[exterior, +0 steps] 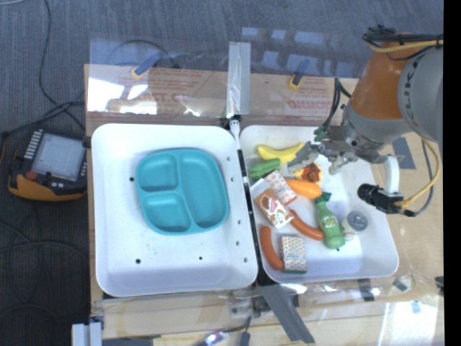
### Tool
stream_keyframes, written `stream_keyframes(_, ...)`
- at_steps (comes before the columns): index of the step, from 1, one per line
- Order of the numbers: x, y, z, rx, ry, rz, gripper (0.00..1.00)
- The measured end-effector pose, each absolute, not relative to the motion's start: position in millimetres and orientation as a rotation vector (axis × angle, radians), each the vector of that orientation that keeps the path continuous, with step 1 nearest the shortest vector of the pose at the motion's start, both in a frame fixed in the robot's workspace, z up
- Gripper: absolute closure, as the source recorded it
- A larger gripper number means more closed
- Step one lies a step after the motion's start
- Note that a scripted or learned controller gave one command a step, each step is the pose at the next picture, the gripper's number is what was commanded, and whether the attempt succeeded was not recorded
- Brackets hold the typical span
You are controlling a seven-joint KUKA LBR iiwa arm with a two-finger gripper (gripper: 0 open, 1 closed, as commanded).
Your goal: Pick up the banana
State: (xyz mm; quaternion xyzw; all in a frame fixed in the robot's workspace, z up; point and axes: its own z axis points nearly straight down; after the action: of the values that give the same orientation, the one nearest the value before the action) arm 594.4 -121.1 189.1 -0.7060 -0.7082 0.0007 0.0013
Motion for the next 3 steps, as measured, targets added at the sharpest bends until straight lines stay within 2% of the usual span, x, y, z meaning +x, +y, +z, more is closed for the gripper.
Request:
stream_keyframes(1, 667.1, -113, 101, -1.993, -2.448, -0.009, 0.00)
stream_keyframes(2, 668.1, -171, 142, -2.320, -2.120, 0.005, 0.00)
stream_keyframes(3, 668.3, -201, 152, -2.584, -1.789, 0.006, 0.00)
